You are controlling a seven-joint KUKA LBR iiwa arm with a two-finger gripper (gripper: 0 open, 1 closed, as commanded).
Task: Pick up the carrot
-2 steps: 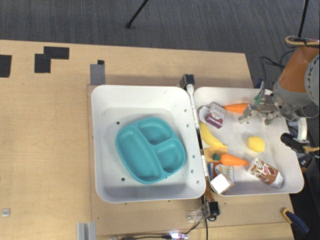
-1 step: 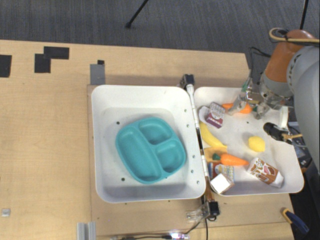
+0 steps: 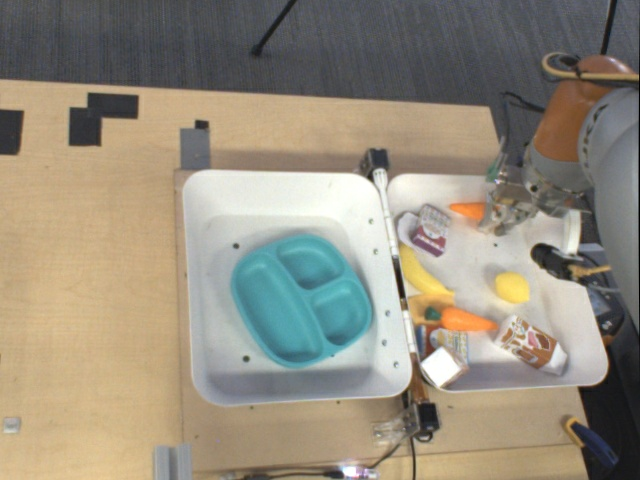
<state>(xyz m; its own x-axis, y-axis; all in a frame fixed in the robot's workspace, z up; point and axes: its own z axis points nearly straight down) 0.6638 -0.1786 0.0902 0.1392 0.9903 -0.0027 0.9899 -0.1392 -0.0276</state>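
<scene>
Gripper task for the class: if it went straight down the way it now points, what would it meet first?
Probably the orange carrot piece at the back of the right bin: the gripper hangs just beside its right end. Depth is unclear, so it might meet the bin floor next to it instead.

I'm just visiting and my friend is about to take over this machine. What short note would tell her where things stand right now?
Tool: low over the far end of the right bin, right beside a small orange piece; whether it is gripping anything cannot be seen.
Carrot: lying flat in the right bin, near the banana and the lemon, well apart from the tool.
Left bin: holds a teal divided tray.
Done: nothing lifted yet.
Left: grasp the carrot and raise it.
</scene>
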